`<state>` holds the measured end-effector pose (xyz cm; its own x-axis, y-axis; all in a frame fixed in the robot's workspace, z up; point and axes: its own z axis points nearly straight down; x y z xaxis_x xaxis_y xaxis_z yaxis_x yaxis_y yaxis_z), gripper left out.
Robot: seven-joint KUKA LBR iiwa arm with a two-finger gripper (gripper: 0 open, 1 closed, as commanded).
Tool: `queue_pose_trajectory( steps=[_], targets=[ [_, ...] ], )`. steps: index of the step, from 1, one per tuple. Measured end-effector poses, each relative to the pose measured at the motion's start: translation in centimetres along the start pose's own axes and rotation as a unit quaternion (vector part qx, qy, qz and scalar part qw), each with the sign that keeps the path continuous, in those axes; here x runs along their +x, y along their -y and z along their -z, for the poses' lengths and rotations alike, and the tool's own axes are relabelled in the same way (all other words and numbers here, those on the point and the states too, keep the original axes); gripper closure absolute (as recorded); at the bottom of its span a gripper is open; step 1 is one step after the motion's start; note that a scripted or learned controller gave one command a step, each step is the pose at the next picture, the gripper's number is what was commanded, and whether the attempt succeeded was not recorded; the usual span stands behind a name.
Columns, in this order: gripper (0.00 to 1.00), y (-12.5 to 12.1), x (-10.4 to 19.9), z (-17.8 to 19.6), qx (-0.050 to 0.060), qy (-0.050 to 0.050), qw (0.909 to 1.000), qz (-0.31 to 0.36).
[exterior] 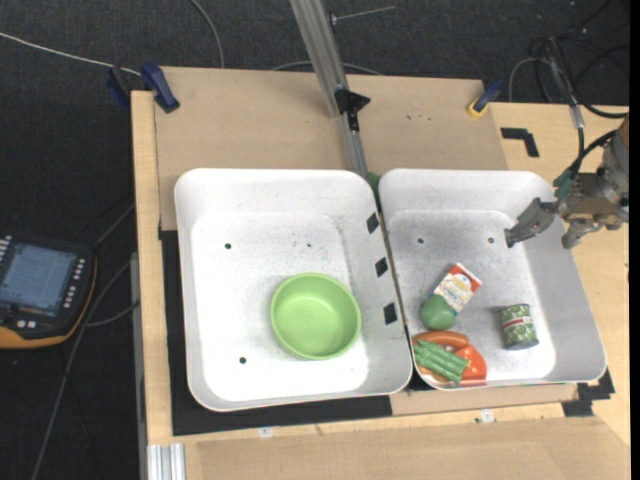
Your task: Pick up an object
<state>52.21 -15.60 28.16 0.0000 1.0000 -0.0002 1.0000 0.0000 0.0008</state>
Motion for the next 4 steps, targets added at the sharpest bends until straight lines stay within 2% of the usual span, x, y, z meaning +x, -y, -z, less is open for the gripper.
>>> queue_pose_trajectory(
  steps=[1, 3, 4],
  targets=[
    [0.0, 0.9, -0.1, -5.7, 0.003, -0.001, 1.0, 0.0],
    [0.0, -0.4, -0.5, -15.1, 0.002, -0.001, 1.0, 0.0],
    [1.0, -0.5, -0.5, -13.8, 0.0, 0.0, 1.0, 0.0]
  ],
)
